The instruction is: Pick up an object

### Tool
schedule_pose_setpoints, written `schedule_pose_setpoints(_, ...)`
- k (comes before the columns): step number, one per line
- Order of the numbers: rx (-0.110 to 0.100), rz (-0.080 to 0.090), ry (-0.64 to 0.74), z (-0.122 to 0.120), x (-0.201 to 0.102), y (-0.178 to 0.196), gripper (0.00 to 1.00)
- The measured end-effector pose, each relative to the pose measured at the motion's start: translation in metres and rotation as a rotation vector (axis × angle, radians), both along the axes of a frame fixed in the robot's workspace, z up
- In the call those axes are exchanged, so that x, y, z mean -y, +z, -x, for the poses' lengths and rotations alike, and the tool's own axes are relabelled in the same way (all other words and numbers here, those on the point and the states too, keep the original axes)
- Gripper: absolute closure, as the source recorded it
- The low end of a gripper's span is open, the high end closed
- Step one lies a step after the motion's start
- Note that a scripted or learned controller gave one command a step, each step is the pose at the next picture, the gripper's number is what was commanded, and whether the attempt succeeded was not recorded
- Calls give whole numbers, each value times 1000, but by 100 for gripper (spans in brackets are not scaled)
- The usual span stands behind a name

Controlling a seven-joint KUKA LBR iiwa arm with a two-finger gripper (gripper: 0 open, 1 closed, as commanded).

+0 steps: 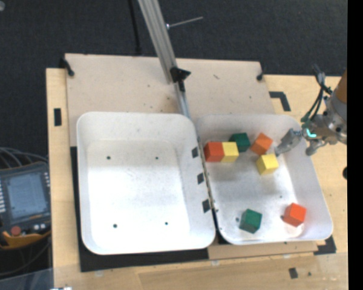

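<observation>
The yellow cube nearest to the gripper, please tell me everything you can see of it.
The yellow cube is a small, plain block with flat faces and a matte look, perhaps painted wood or foam. It rests flat on the floor of the right bin, turned a little out of line with the bin's walls. It stands alone and touches nothing else. An orange cube sits just behind it with a small gap. The gripper is to its right, higher, not touching it.
</observation>
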State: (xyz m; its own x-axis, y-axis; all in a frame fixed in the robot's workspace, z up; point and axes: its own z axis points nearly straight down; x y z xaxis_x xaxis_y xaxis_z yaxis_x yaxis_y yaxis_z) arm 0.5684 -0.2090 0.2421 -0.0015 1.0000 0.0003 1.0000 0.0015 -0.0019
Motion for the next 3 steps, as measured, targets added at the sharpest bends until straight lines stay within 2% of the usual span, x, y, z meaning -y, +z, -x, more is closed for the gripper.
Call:
schedule_pose_setpoints(1,4,2,2,-1,0,2,0)
schedule_pose_setpoints(3,-1,2,-4,9,-3,-88,0)
